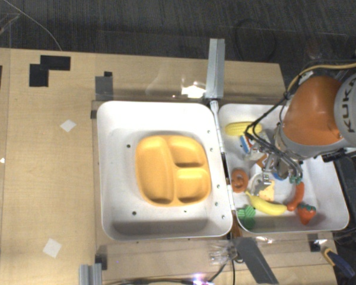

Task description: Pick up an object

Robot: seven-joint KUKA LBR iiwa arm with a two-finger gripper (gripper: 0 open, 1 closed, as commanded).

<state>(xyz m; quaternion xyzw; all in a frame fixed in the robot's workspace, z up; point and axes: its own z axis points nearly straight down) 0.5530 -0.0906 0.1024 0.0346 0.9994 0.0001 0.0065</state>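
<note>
In the right shallow white bin (pixel 335 186), along its near wall, lie a green toy vegetable (pixel 246 217), a yellow plastic banana (pixel 267 205) and a red strawberry-like toy (pixel 307 213), with an orange-red carrot-shaped toy (pixel 296 196) just behind them. The banana is the likeliest pick: its long axis runs roughly left to right, tilting slightly toward the near right corner. The end effector (pixel 272 172) hangs directly beyond the banana, toward the bin's middle, so the coming move is a short travel toward the near wall and downward. Whether it is spread or pressed together cannot be told; cables and wrist hardware mask it. An orange ring-shaped toy (pixel 240 180) lies left of it. A second yellow piece (pixel 238 128) rests at the far wall. The left white bin (pixel 115 159) carries a yellow divided tray (pixel 172 170).
</note>
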